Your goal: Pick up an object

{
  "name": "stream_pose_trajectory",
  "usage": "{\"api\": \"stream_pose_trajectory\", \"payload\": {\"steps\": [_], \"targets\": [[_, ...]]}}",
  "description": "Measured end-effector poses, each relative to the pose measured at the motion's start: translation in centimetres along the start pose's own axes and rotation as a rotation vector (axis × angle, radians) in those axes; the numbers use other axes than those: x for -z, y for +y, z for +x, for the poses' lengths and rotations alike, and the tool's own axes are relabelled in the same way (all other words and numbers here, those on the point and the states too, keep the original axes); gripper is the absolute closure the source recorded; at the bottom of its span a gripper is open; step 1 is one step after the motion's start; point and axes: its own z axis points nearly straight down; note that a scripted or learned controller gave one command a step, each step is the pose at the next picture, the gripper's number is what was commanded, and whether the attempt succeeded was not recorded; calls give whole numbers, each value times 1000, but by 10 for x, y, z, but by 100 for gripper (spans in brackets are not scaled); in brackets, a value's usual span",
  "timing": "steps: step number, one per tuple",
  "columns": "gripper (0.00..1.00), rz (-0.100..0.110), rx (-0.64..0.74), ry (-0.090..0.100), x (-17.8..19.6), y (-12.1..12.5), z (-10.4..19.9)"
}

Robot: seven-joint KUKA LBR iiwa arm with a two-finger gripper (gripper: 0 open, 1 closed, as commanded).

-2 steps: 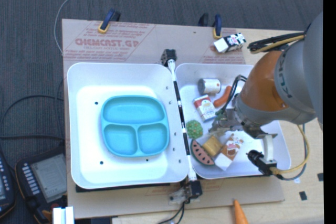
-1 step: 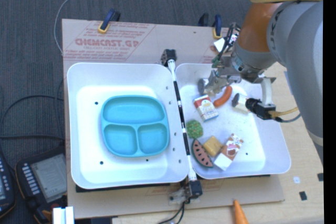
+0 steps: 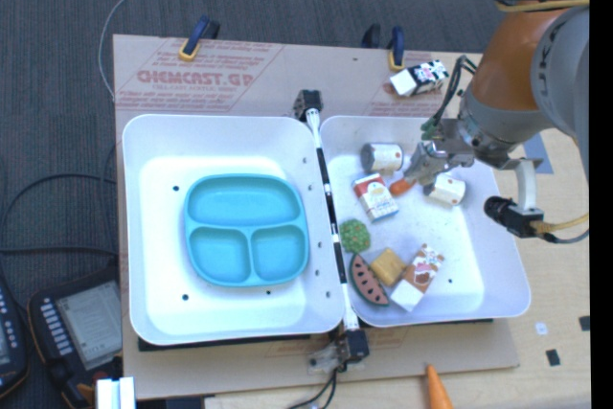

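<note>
Figure: bench with two white bins, seen from above at a slant.

Lower edge of the frame: an orange carrot-like piece (image 3: 436,386) lies on the board outside the bins. In the lower part of the right bin (image 3: 498,287) sit a watermelon slice (image 3: 369,280), a tan block (image 3: 387,266) touching it, and a small red-and-white carton (image 3: 422,267) just beside the block. A green broccoli-like piece (image 3: 355,234) rests near the bin's left wall.

Left bin (image 3: 153,158): a light-blue three-compartment tray (image 3: 246,228) lies at its centre.

Middle of the right bin: a red-and-white box (image 3: 375,197) lies tilted, with a small orange-red piece (image 3: 399,188) just beside it and a white cylinder (image 3: 383,155) above it. A white marshmallow-shaped object (image 3: 446,191) lies to the right.

Upper right: the gripper (image 3: 433,158) hangs low over the right bin, between cylinder and marshmallow-shaped object; whether it is parted or closed, or grips anything, cannot be told. Farther back, a black-and-white toy (image 3: 419,79) lies on the board.
</note>
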Motion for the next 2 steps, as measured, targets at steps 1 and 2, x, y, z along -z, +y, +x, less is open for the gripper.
{"api": "stream_pose_trajectory", "payload": {"steps": [1, 2], "targets": [[0, 0, 1, 0, 0, 0, 1], [0, 1, 2, 2, -107, 3, 21]]}}
